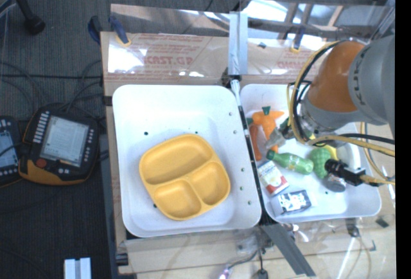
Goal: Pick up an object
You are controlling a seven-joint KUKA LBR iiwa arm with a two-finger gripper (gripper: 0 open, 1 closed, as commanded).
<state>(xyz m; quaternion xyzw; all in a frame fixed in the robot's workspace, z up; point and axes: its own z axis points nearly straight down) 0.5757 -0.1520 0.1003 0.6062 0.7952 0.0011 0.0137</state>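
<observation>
Green bottle point(291, 161) is lying just below the gripper point(280, 135); can't tell its state, so it's needing a centered, straight-down approach.

I work in a lab: dark carpet, loose cables point(38, 72), a control tablet point(61, 143) beside my bench.

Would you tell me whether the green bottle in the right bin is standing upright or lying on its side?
Lying on its side. The green bottle stretches lengthwise across the floor of the right bin, cap end toward the left bin.
</observation>
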